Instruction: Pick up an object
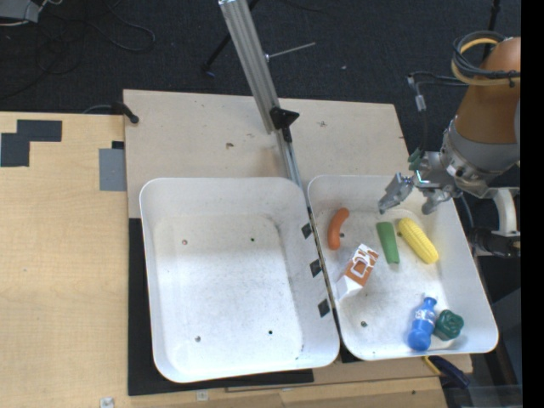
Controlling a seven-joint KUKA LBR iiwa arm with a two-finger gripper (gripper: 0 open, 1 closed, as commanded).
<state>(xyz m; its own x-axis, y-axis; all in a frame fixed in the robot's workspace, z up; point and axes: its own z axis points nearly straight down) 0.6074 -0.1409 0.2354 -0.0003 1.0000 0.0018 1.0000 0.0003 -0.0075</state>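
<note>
At the far left the desk (59,228) is pale wood-grain board with grey rectangular patches near its upper edge. Next comes the left bin (170,195), a shallow white tray with rounded corners, its floor dull and finely speckled with a few dark dots. A ribbed aluminium rail (252,58) rises at a slant behind the seam between the bins, topped by a small checkered tag, and small black clips sit along that seam.

The right bin (476,287), the same smooth white shell, carries every loose object. Nearest the seam lies an orange sausage-shaped piece (337,227), curved and glossy. Below it sits a white packet with orange print (359,268), flat and crumpled; its lettering is too small to read. Further right a green stick (388,241) lies just beside a yellow corn cob (418,239) with a bumpy surface. Towards the lower right corner a blue bottle (421,324) touches a dark green lump (449,325) whose shape is hard to make out.

The gripper (416,192) hangs over the bin's upper right part, above the corn cob, metallic fingers spread apart with nothing between them. The arm's orange band is cut off by the right edge.
</note>
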